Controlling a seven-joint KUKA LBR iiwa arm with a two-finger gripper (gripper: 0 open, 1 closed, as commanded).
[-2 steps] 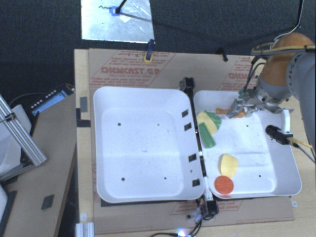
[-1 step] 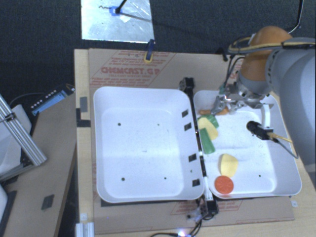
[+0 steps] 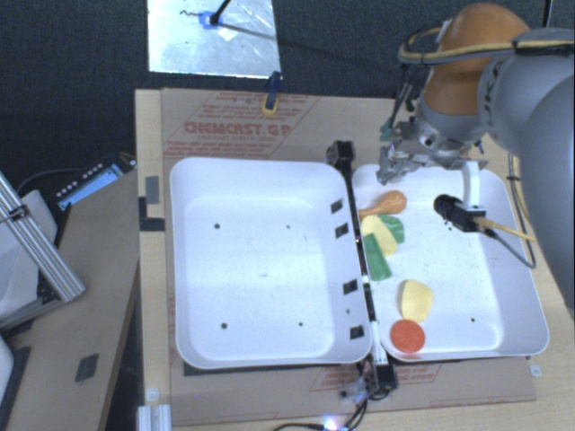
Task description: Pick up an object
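Camera view: arm comes in from the right, w/ the gripper [image 3: 395, 171] low over the far left corner of the right bin [image 3: 503, 277], just above the orange drumstick-shaped toy [image 3: 384, 205]. Fingers point down, but whether they're spread or closed can't be told at this angle; nothing visible between them, so no hold yet. Probably lining up on that toy, the nearest pick.

All candidate objs sit in the right bin, bunched along its left wall: the orange one nearest the gripper, then a yellow piece [image 3: 379, 235] overlapping a green piece [image 3: 378, 264], then a pale yellow chip-like piece [image 3: 415, 300] and a red disc [image 3: 407, 336] toward the near corner. Crowding by the wall leaves little finger room on that side.

Left bin [image 3: 260, 259] stands beside it, joined by a black hinge strip [image 3: 352, 241]. Both rest on a cardboard sheet [image 3: 238, 126] atop the bench; dark carpet-like backdrop behind, a shiny foil square [image 3: 212, 23] at the far edge.
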